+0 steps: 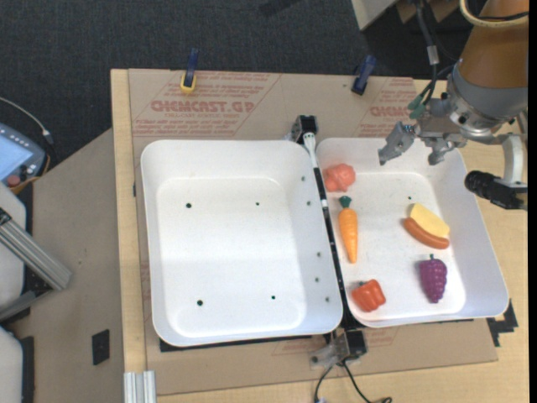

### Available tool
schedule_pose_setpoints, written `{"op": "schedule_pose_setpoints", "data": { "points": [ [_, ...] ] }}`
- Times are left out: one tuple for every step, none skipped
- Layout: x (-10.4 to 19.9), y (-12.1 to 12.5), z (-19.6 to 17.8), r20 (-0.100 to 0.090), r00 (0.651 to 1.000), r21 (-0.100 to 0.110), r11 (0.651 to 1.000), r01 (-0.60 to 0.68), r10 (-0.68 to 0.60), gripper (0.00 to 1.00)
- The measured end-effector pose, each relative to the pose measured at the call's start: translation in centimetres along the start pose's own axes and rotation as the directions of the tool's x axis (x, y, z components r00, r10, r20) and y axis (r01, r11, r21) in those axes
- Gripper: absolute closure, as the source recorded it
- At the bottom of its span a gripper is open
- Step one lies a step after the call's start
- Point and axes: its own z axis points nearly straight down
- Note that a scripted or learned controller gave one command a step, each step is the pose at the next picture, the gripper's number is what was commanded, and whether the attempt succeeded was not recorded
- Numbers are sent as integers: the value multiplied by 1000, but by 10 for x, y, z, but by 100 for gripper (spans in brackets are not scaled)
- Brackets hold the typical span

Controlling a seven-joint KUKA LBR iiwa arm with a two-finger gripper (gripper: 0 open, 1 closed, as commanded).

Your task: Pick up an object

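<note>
An object to pick has not been settled on yet, and five toy foods lie in the right bin (482, 263) to choose from, while the left bin (168, 250) beside it holds nothing I can see. Nearest me are the red pepper (367, 295) at the front edge and the purple grapes (433, 278) just to its right, with a clear gap between them. A little further back the carrot (348, 234) lies lengthwise close to the wall shared by the bins, and the yellow and orange slice (428, 226) sits toward the right side. Further still, the pink lump (339, 177) rests in the bin's far left corner. Beyond that the gripper (416, 146) hangs over the far rim of the bin, its fingers spread wide with nothing between them, above all the toys. I would judge the slice or the grapes the better targets, since each has open floor around it; the carrot and the pink lump crowd the wall, where a finger could catch. The arm should centre over the chosen piece, turn the fingers across its narrow side, and come straight down.
</note>
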Motion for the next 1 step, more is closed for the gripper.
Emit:
{"op": "schedule_pose_setpoints", "data": {
  "points": [
    [-18, -6, -103, 2, 1000, -8, 1000, -1, 1, 0]
  ]
}}
